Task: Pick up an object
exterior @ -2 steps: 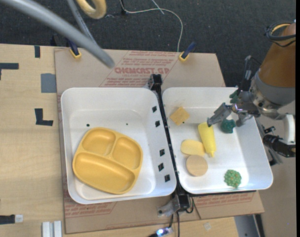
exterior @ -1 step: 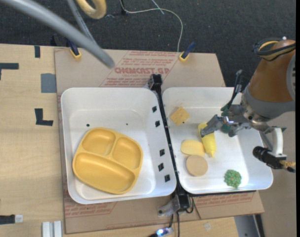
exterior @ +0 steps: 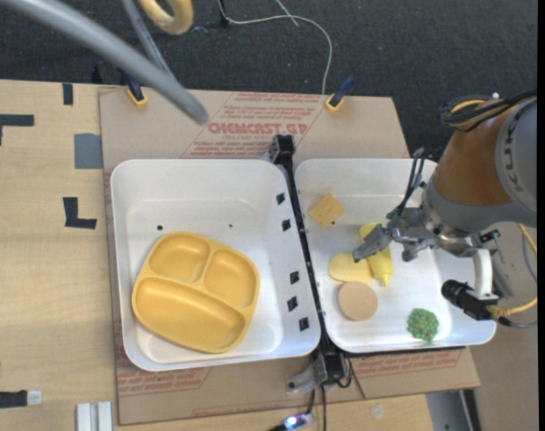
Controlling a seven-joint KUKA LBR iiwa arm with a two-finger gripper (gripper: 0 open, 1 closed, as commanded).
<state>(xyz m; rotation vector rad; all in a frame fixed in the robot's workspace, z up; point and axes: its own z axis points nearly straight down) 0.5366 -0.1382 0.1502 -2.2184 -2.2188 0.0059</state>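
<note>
several pieces crowd the right bin (exterior: 452, 335); i see the gripper (exterior: 386, 241) spread over the banana (exterior: 378, 257), risking a glancing miss.

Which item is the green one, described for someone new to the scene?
Start at the right-hand white bin. In its near right corner lies a small green broccoli floret. It is bumpy, the lone green piece, apart from the tan round disc.
</note>
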